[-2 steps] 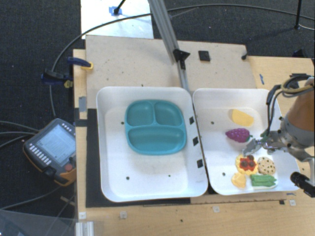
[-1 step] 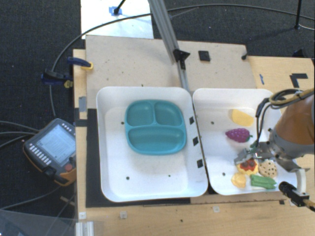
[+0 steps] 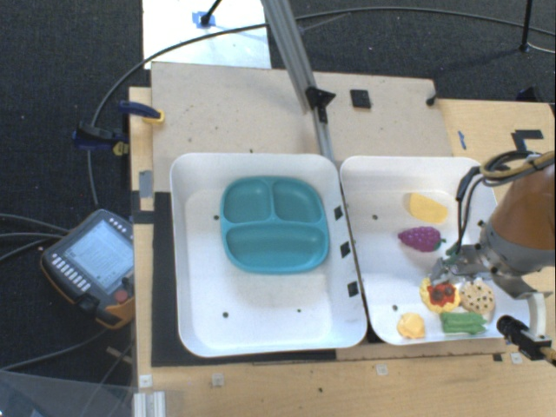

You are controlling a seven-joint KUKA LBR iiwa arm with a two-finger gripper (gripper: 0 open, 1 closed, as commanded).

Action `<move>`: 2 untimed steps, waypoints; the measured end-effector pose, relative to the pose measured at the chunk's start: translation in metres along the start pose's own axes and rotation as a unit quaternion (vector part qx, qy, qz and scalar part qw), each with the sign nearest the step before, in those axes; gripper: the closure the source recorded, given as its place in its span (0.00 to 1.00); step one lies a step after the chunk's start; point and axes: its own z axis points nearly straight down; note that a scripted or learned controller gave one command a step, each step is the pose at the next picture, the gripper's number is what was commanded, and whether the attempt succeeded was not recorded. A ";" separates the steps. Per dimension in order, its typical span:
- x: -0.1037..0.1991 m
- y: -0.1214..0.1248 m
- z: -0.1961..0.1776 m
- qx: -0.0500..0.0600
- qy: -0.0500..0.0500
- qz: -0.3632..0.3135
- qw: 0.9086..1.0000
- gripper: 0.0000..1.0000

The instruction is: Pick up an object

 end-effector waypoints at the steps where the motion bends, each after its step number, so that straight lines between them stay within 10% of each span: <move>1: -0.005 0.007 -0.061 0.001 0.000 -0.001 1.000 1.00; 2: -0.009 0.011 -0.125 0.000 -0.001 -0.001 1.000 1.00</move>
